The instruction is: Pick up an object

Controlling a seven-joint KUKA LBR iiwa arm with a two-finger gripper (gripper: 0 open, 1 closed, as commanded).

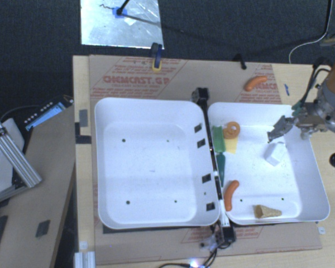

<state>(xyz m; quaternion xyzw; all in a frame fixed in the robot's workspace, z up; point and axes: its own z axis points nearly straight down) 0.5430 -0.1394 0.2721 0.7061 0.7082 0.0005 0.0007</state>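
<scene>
I see the gripper (279, 130) hanging open over the right bin (312, 175), holding nothing, just above the white block (273, 153). Risk, I judge: fingers nudge the block aside and close on air.

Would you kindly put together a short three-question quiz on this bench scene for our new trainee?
1. True or false: the gripper is above the left bin.
2. Which object lies outside both bins? A) the orange sausage on the board B) the white block C) the orange ring
3. Fill in: the tan wedge lies near the ____ edge of the right bin.

Key: 1 false, it is over the right bin; 2 A; 3 front.
</scene>
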